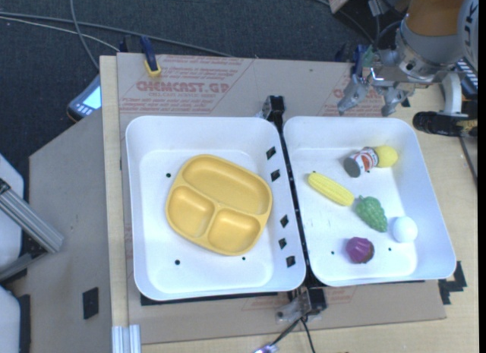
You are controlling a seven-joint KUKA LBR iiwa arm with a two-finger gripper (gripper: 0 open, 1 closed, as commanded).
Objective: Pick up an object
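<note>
My gripper (372,102) hangs above the far edge of the right bin (425,192), its two grey fingers spread open with nothing between them. Below it in that bin lie a yellow corn cob (330,189), a green bunch of grapes (371,212), a white egg (404,228), a purple plum-like piece (360,250), a yellow lemon (386,156) and a small red, white and grey can (360,162). All of these sit apart from the gripper.
The left bin (144,192) holds a yellow divided plate (219,203). A row of black clips (282,200) runs along the seam between the bins. Brown cardboard (197,82) lies behind both bins, with a blue and yellow clamp (149,57) at its far left.
</note>
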